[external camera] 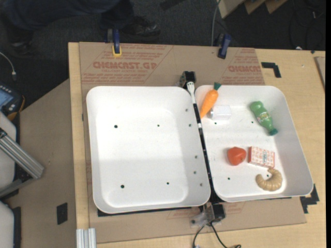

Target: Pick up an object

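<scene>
The right bin [295,138] holds several small objects. An orange carrot [209,101] lies at its far left corner, with a small white block [222,112] just beside it. A green bottle [263,117] lies tilted near the far right. Toward the front sit a red rounded piece [236,156], a pink patterned box [262,157] and a tan curved pastry [270,180].
The left bin [103,138] lies beside the right one on a cardboard sheet [155,61] held by two clamps [116,40] at its far edge. A black cable [198,123] runs along the seam between the bins. A metal rail [20,156] stands at the left.
</scene>
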### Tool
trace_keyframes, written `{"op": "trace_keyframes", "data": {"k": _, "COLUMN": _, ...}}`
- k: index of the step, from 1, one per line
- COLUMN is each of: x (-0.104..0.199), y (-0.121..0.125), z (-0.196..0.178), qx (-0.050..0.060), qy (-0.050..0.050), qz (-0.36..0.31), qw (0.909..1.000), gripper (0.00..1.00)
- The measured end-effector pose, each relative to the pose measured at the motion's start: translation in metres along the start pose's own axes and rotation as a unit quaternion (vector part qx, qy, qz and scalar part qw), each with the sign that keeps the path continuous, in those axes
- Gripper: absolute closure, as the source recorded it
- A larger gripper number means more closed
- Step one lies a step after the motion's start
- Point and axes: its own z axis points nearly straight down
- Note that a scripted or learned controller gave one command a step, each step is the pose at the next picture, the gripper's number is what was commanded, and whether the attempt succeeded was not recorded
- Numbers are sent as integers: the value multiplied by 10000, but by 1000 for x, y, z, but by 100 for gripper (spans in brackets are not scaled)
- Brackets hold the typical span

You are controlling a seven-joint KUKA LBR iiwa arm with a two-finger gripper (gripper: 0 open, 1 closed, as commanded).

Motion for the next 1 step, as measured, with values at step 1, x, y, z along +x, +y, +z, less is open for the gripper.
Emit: {"op": "trace_keyframes", "data": {"k": 1, "x": 1, "y": 3, "z": -6, "qx": 17, "qy": -3, "qz": -21, "qw": 10000, "gripper": 100}}
